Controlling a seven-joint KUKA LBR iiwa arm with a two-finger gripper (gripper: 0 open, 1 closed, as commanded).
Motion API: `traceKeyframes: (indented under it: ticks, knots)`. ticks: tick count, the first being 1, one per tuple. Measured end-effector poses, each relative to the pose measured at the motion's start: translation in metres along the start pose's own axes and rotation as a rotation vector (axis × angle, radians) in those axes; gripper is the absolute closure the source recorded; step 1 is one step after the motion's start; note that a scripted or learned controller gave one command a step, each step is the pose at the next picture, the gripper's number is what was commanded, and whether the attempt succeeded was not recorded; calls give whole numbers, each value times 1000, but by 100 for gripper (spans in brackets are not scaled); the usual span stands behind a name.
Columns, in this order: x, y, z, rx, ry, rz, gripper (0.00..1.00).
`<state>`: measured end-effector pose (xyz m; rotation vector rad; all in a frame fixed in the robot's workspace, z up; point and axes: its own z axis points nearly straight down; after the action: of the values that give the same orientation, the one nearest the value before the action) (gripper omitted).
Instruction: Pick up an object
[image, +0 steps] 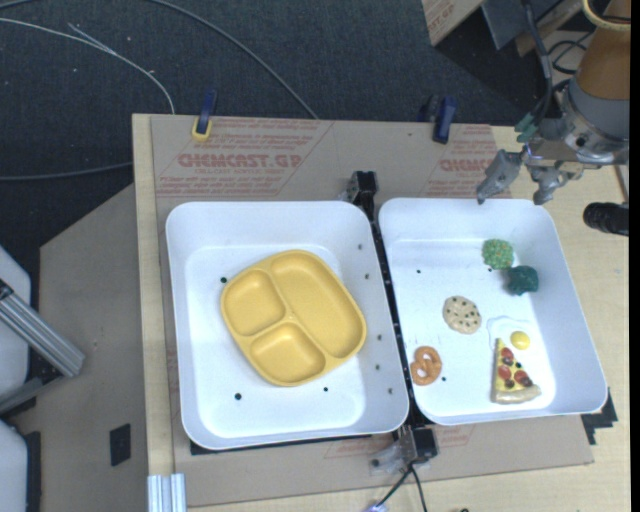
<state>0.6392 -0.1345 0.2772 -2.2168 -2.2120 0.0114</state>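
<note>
**Small food items in the right bin, end effector above its far edge**

In the right bin we see six small items. A light green broccoli piece lies toward the far side, with a darker green broccoli piece just beside it, nearer to us and to the right. A round cookie sits near the middle of the bin. A pretzel lies near the bin's left wall, on the near side. A pizza slice lies toward the near right, its crust along the near end, and a small yellow piece rests just beside its pointed tip.

The end effector hovers over the far rim of the right bin, well apart from all of the items. Its two fingers are spread apart and we see nothing between them.

The left bin holds a yellow divided plate with three compartments, set at a slant. Both bins rest on a brown board on the table, with two blue clamps at its far edge.
</note>
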Motion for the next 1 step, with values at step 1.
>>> traceKeyframes:
  ticks: [1]
  knots:
    - [0, 2, -6, -11, -2, -2, 0]
